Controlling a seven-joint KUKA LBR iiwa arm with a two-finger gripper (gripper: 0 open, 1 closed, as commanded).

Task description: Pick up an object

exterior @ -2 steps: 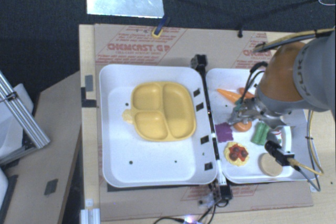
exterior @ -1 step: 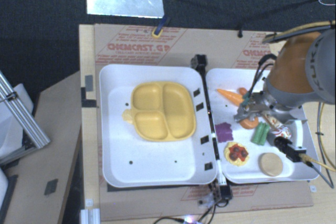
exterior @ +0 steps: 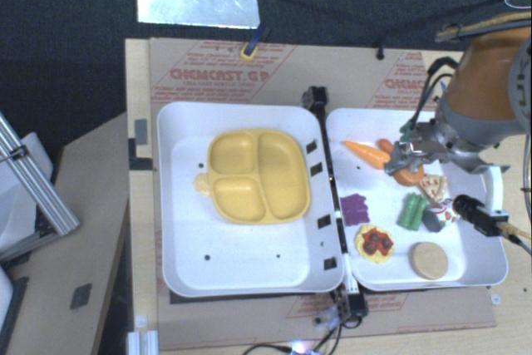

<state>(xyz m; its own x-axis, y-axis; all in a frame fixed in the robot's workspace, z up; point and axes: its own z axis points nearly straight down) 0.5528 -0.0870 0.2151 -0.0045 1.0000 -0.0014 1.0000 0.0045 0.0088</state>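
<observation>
Overhead slanted view of the tabletop, which carries two shallow white bins side by side. The left bin holds a yellow sectioned plate with three compartments, lying flat near the bin's centre. The right bin, taken here as the landmark, holds all the small items. Along its far edge lies an orange carrot, pointing toward the divider between the bins. Just right of the carrot, the pincer hangs low over a second orange piece, which sits beneath and against its tip; whether the pincer is parted or closed, and whether it grips that piece, cannot be told at this angle. The grey arm with its orange band enters over the bin's right rim. Near the bin's middle, close to the divider, rests a purple item. Toward the near edge lie a small yellow disc with red topping and, to its right, a tan round cookie. Between these and the pincer stand a green piece, a dark grey piece touching it, and a pale patterned item just beyond them.
</observation>
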